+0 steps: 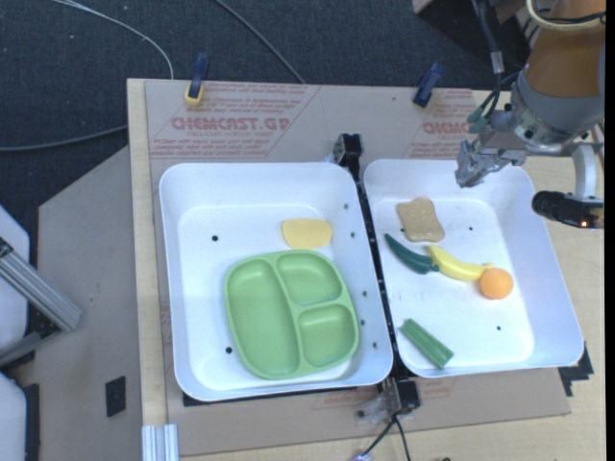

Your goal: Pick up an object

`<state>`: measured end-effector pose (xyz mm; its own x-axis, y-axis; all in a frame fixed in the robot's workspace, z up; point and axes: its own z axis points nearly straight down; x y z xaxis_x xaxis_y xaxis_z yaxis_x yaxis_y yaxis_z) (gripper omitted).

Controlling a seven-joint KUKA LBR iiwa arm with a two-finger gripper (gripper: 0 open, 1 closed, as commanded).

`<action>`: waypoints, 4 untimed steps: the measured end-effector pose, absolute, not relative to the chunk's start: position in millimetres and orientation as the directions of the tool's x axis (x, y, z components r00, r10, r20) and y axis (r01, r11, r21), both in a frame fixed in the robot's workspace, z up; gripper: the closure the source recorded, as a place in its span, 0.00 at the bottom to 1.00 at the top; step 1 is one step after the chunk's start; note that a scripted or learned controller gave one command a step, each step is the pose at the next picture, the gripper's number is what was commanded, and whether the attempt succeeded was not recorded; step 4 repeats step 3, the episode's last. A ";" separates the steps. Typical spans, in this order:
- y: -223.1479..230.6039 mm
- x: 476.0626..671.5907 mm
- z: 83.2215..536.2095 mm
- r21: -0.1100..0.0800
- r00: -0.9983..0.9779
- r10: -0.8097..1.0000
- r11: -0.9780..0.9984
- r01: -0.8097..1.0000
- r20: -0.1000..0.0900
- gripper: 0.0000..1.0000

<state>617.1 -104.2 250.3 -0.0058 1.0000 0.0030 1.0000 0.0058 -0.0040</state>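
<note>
Claw (pixel 478 168) hangs above right bin (pixel 548 339).

A bench (pixel 288 113) under protective printed paper — apparently cardboard-coloured — carries two white bins side by side, the left bin (pixel 183 286) and right bin (pixel 548 277), touching.

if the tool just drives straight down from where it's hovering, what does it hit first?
Probably bare floor of the right bin near its far edge. The tool points down above that spot; the tan bread slice lies just left of its line. Depth is hard to judge from this slant.
</note>
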 end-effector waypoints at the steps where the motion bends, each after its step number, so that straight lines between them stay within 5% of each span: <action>1: -54.3 609.7 250.9 -0.003 -0.002 1.000 0.002 1.000 0.002 1.00; 3: 46.1 627.7 240.3 0.002 -0.005 1.000 0.005 1.000 0.001 1.00; 4: 46.1 627.7 240.3 0.002 -0.005 1.000 0.005 1.000 0.001 1.00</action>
